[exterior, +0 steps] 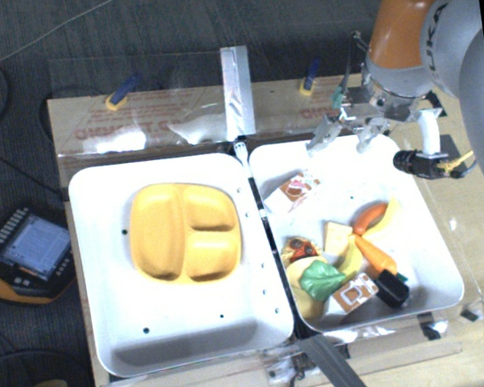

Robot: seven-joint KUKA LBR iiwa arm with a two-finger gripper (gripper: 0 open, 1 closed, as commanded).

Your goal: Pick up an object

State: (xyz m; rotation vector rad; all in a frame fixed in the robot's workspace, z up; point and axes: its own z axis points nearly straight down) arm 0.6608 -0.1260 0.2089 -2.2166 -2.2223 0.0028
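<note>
The light is bright and even from overhead. The two white bins (pixel 98 253) are nearly washed out, their rims glowing. A glare streak runs along the clear plastic sheet (pixel 152 125) behind them. Shadows are soft and short. The dark floor (pixel 8 51) stays dim. The picture is slightly soft, grainy toward the edges.

Two bins sitting side by side on counter (pixel 67 123). Left bin (pixel 120 339) holding divided tray (pixel 183 231) near its centre. Right bin (pixel 431 269) holding packet (pixel 295 189) toward far left, pile of objects (pixel 346 267) crowding near side. Tool (pixel 350 133) hovering over right bin's far edge. Handheld device (pixel 27 250) lying on floor, left of counter.
</note>
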